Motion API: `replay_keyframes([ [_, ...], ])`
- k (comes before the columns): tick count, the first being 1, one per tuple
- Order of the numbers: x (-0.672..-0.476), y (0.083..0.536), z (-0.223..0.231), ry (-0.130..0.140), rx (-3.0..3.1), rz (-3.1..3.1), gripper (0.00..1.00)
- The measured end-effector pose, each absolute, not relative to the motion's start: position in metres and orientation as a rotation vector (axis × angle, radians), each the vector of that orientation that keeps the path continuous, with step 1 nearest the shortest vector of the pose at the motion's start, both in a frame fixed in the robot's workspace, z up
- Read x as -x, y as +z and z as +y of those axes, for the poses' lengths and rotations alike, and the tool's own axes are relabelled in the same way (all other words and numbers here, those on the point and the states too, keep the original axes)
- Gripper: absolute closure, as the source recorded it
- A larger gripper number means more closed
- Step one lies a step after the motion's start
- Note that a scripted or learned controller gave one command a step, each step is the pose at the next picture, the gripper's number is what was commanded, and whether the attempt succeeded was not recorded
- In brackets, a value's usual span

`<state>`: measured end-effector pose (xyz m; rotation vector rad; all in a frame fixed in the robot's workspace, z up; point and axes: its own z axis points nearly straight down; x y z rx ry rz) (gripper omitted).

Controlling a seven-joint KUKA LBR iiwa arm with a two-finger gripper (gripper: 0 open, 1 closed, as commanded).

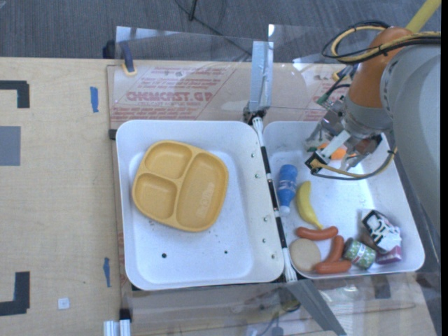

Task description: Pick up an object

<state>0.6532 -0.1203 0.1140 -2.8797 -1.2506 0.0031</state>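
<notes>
no object is lifted yet: end effector hovers over the right bin, grip state cannot be told; bottle and banana lie untouched.

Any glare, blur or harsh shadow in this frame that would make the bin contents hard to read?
Camera view: lighting is even and soft, with no harsh shadows in either bin. Glare sits on the clear panels behind the bins. The yellow tray, banana and blue bottle read sharply enough. The gripper is a cluttered, slightly soft patch, so its detail is hard to make out.
</notes>
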Motion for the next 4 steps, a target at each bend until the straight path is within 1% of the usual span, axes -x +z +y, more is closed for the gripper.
replay_keyframes([
  [1,-0.622,0.162,-0.131,0.002,2.704,-1.595,0.0],
  [2,-0.668,0.092,-0.154,0.002,2.628,-1.724,0.0],
  [3,-0.671,0.106,-0.153,-0.008,2.632,-1.726,1.0],
  [4,-0.668,0.233,-0.116,-0.003,2.742,-1.537,1.0],
])
